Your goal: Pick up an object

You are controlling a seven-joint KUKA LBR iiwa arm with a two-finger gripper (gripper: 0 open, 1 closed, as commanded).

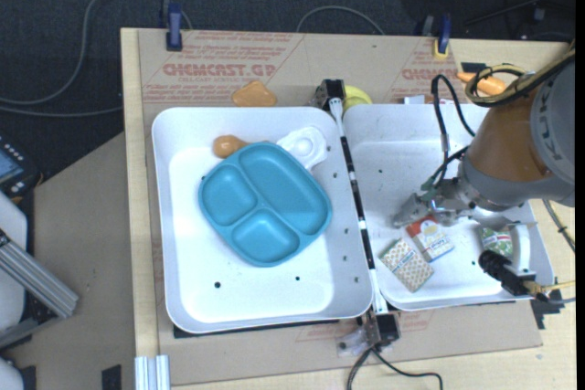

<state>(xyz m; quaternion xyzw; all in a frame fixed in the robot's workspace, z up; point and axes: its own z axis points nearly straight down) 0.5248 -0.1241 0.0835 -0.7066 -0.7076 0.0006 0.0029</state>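
Reaching in from the right of the frame, the arm (512, 151) bends down into the right bin (393, 155), with the gripper (423, 213) low over the bin's middle. Whether it is spread or pressed together cannot be told from this angle, and nothing can be seen held in it. A red packet (431, 242) lies on the bin floor just below the gripper in the frame; whether the two touch is unclear. A checked packet (407, 265) lies just beside it, toward the lower left. A green pack (499, 242) lies near the bin's right wall, apart from both. In the left bin (210, 283), a blue plate (265, 201) with three compartments lies tilted across the middle. An orange lump (228, 144) sits at its upper left edge and a white piece (303, 144) at its upper right. On the bench (210, 68) above the left bin lies an orange thing (253, 93), and a yellow thing (355, 96) sits near the top of the gap between the bins.
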